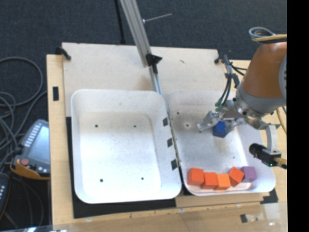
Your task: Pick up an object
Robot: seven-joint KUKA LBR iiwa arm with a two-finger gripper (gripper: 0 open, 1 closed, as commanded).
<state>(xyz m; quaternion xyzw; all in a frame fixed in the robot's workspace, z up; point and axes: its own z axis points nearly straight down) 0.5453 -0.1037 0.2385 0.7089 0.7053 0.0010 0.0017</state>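
Note:
My gripper (pixel 220 123) hangs over the middle of the right bin (pixel 193 105), on the grey arm that comes in from the right. A small blue block (pixel 220 129) sits between its two grey fingers, and the gripper is shut on it. Whether the block rests on the bin floor or is raised a little, I cannot tell. Along the near wall of the same bin lies a row of orange blocks (pixel 211 179), ending on the right in a purple block (pixel 249 173).
The left bin (pixel 120 144) is beside the right one, their rims touching along the middle. A slanted metal rail (pixel 137 28) rises from the back of the bench between the bins. Cables and a handheld pendant (pixel 34 146) lie off the bench's left side.

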